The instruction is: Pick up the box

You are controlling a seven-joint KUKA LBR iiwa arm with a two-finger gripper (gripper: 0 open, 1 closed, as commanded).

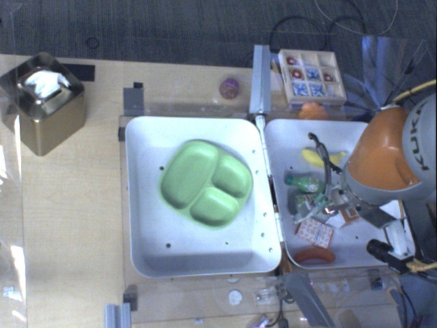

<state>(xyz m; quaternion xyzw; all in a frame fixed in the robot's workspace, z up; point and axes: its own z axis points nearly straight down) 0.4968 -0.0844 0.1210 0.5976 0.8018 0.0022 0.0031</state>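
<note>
A small flat box with a red-and-white pattern lies tilted in the right bin, near its front. My gripper hangs low over the clutter just above and to the right of the box, at the end of the grey arm with its orange band. The box lies on the bin floor and nothing lifts it. Whether the gripper touches the box I cannot tell.
Around the box lie a yellow item, a green item and a red-orange item. The left bin holds a green divided plate. Behind the bins sit a game board and a tissue box.
</note>
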